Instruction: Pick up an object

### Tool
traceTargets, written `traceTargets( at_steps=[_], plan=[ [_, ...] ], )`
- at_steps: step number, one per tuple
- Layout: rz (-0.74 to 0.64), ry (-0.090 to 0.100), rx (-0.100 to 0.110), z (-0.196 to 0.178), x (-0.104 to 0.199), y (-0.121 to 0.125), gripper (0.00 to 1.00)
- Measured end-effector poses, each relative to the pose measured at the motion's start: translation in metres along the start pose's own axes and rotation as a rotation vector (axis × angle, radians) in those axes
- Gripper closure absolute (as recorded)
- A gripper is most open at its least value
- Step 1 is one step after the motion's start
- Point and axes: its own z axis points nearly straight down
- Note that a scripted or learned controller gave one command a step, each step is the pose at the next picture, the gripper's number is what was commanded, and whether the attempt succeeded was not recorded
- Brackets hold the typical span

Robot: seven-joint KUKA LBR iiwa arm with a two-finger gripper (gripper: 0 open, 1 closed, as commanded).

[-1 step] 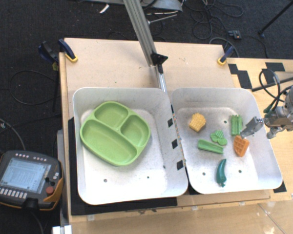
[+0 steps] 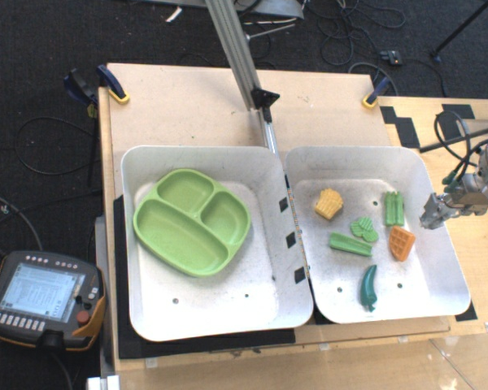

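teach pendant (image 2: 41, 297), clamps (image 2: 112, 84), floor cables (image 2: 350, 23)

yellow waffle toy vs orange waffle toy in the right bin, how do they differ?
Colour: the yellow waffle toy is pale yellow, the orange waffle toy bright orange.
Place: the yellow one lies toward the bin's left side with bare floor around it; the orange one lies toward the right wall, just below the green ridged block.
Shape: the yellow one looks squarish, the orange one more wedge-like.
Both show a grid texture and lie in the right bin.
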Motion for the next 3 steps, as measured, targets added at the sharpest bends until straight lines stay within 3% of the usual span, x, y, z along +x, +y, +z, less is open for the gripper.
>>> traceTargets(
  at_steps=[1, 2, 3],
  plan=[
    [-0.004, 0.003, 0.006, 0.057, 0.025, 0.023, 1.0],
    [-0.001, 0.001, 0.002, 0.054, 0.024, 0.023, 0.0],
    [-0.004, -0.001, 0.001, 0.159, 0.031, 0.051, 0.0]
  ],
)
